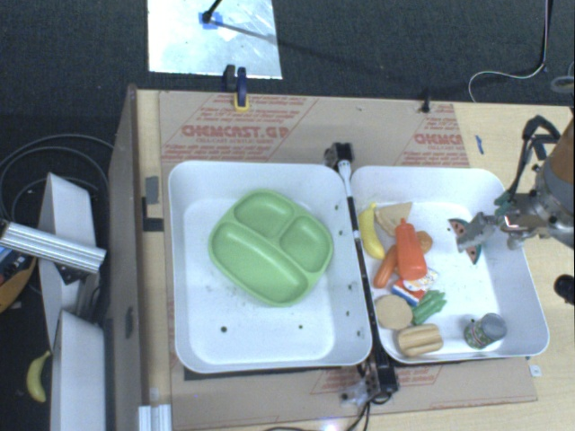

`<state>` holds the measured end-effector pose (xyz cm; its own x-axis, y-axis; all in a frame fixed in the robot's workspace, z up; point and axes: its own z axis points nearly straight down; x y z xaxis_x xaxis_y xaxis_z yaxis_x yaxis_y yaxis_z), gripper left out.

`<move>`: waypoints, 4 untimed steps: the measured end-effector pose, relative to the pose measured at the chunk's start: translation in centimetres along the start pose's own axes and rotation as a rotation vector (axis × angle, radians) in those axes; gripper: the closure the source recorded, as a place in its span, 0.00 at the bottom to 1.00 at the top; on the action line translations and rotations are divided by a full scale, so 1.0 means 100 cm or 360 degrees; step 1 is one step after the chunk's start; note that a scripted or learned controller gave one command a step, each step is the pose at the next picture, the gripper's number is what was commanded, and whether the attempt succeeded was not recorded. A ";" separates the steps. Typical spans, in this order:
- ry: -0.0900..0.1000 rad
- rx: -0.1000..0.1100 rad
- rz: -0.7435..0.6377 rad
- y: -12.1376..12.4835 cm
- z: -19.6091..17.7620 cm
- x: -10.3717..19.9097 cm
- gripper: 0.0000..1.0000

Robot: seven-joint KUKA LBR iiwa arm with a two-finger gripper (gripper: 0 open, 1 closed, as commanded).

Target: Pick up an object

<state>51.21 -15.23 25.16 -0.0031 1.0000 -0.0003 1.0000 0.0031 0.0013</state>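
Presently my gripper [469, 233] hovers inside the right bin [517, 326], pinching a pizza slice [466, 233]; beside it lie a ketchup bottle [411, 252] and banana [367, 230]; farther off, the left bin [202, 330] holds a green plate [269, 247].

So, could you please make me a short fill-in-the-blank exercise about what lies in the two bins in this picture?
1. The green divided plate lies in the ____ bin.
2. The toy banana lies along the right bin's ____ wall.
3. The small can stands near the right bin's front-____ corner.
4. The tool hovers over the ____ bin.

Missing words: left; left; right; right
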 end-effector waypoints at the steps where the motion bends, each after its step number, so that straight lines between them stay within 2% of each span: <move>1: 0.0003 -0.0002 -0.0011 0.061 0.095 0.064 0.00; 2: 0.0000 0.0003 0.0004 0.067 0.171 0.042 0.00; 3: 0.0001 0.0005 0.0005 0.036 0.168 0.044 0.00; 4: 0.0000 -0.0002 0.0001 0.038 0.157 0.044 1.00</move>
